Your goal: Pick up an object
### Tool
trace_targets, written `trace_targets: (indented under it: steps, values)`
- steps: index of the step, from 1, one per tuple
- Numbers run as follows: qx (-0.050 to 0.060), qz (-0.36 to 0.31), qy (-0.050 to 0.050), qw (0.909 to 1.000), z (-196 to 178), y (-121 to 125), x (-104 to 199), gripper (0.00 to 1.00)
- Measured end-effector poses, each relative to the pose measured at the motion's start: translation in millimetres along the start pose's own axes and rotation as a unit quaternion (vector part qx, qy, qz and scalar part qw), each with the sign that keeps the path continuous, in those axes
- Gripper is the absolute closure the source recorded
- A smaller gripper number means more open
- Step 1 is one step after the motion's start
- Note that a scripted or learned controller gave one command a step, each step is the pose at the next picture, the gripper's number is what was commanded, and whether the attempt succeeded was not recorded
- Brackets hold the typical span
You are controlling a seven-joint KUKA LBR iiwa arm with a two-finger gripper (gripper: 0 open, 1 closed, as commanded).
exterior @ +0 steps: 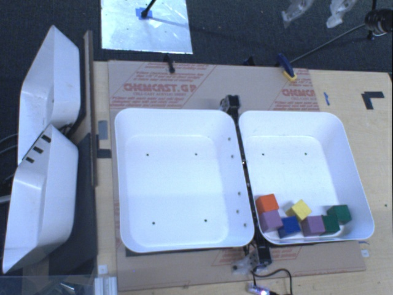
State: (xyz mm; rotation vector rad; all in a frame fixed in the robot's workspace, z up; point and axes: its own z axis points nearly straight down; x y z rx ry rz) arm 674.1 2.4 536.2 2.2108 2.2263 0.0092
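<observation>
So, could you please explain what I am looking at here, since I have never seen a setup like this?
This is one picture from a camera fixed above a workbench, looking down at a slant. The bench carries two shallow white bins side by side. At the top right you can see the gripper, the two-fingered hand of a robot arm that reaches in from that side. Its pale fingers stand apart and nothing is between them, so it holds nothing; it hangs above the far edge, away from the bins.

The left bin and the right bin touch along the middle. In the near corner of the right bin lies a cluster of small blocks: an orange block, a yellow block, a blue block, purple blocks and a green block. The arm's job is to pick one up.
</observation>
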Motion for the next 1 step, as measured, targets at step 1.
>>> trace_targets:
  steps: [1]
  values:
    - [0.003,0.000,0.000,1.0000,-0.7,0.3,68.5,0.00]
